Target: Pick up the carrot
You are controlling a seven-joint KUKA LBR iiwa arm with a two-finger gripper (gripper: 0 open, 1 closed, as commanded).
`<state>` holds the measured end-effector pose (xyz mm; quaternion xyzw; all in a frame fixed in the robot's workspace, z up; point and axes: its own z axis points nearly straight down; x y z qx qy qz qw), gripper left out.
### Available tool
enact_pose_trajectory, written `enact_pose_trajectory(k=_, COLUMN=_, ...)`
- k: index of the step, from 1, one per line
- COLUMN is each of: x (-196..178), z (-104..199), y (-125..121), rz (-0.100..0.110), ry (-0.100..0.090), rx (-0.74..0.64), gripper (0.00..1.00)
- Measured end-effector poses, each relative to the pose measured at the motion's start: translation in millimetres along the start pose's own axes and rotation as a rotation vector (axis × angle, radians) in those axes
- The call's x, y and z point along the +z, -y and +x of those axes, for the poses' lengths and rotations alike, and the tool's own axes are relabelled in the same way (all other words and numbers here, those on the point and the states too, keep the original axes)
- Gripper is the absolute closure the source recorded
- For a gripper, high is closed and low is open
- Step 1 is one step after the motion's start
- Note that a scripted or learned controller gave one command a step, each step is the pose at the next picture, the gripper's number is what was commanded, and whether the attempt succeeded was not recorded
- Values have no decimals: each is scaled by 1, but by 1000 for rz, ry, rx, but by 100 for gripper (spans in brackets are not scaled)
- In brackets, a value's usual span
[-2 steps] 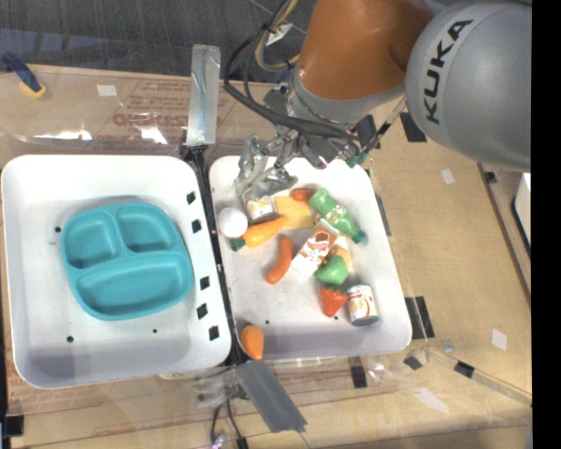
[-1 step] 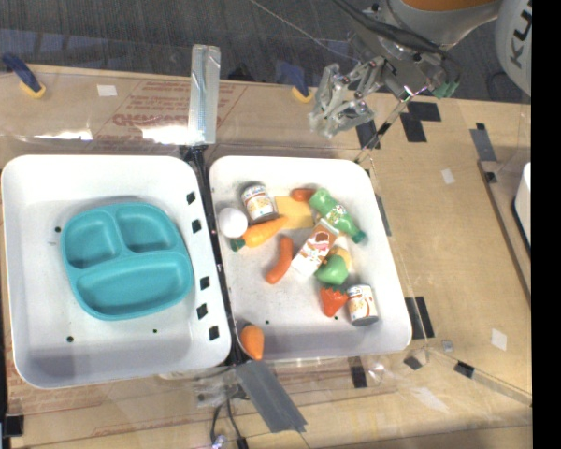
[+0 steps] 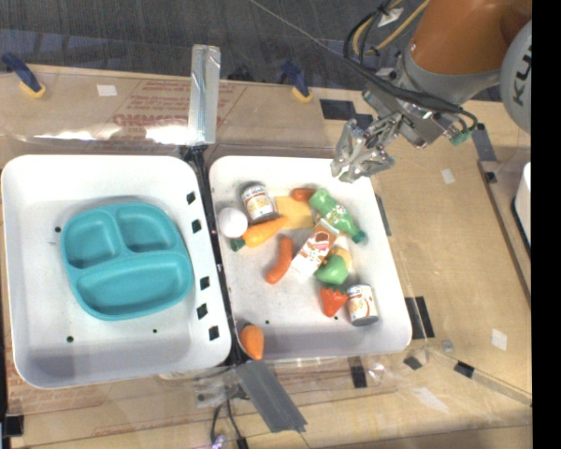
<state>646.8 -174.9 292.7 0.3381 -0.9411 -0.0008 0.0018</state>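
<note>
Camera view, looking down on both bins. The arm (image 3: 458, 26) reaches in from the upper right. The gripper (image 3: 360, 162) hangs over the far right corner of the right bin (image 3: 393, 330), fingers pointing down; nothing sits between them, and whether they are spread or closed cannot be told at this angle.

The carrot (image 3: 262, 232) lies in the right bin, left of centre, orange with a green stub at its left end, lengthwise left to right. It touches the white ball (image 3: 232, 222) at its left and sits just below a small can (image 3: 256, 200) and a yellow piece (image 3: 294, 211). It is well apart from the gripper.

Other contents of the right bin: an orange-red sausage (image 3: 280, 260) just below the carrot, a green bottle (image 3: 337, 217), a small carton (image 3: 316, 251), a green pepper (image 3: 333, 269), a second can (image 3: 361, 304) near the front right. An orange item (image 3: 251, 341) rests on the front rim.

The left bin (image 3: 19, 344) bears a teal divided plate (image 3: 126, 260).
</note>
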Motion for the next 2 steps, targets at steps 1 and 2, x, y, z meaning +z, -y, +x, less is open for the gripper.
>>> enact_pose_trajectory(k=1, x=25, z=9, y=27, rz=1, ry=2, rx=-35, gripper=100)
enact_pose_trajectory(k=2, x=105, z=-5, y=10, rz=-1, ry=2, rx=-276, gripper=100)
